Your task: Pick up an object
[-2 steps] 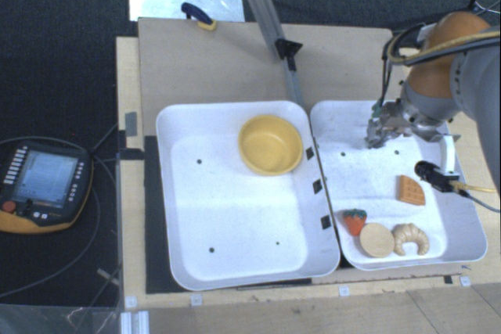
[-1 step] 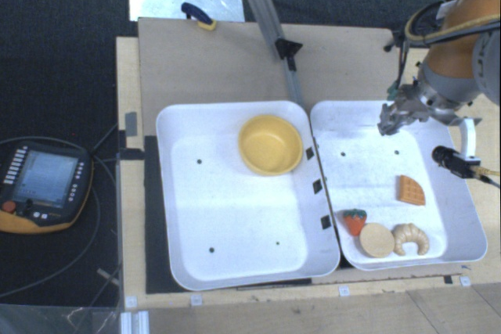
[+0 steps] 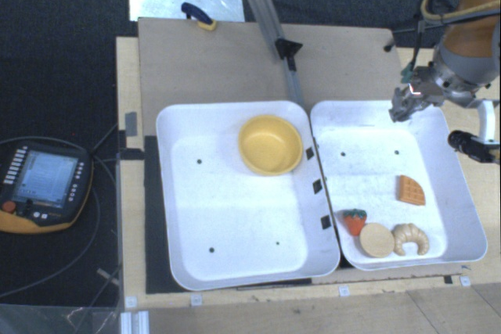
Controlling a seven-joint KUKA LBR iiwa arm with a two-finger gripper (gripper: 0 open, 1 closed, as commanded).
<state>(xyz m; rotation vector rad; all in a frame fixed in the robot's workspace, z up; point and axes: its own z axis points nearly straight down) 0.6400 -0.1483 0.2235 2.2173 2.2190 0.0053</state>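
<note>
Camera view: gripper (image 3: 401, 110) at upper right, over the right bin's (image 3: 368, 138) far corner; whether its fingers are wide or narrow cannot be told. Waffle piece (image 3: 410, 190), strawberry (image 3: 355, 220), round biscuit (image 3: 376, 240) and croissant (image 3: 412, 238) lie lower right, unlifted. Grasp judged not yet begun.

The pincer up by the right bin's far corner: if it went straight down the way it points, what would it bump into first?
Most likely bare white floor of the right bin, near its far edge. The pincer points down there, and the waffle lies well nearer the front. Depth is hard to judge from this slant, so it might touch the rim instead.
</note>
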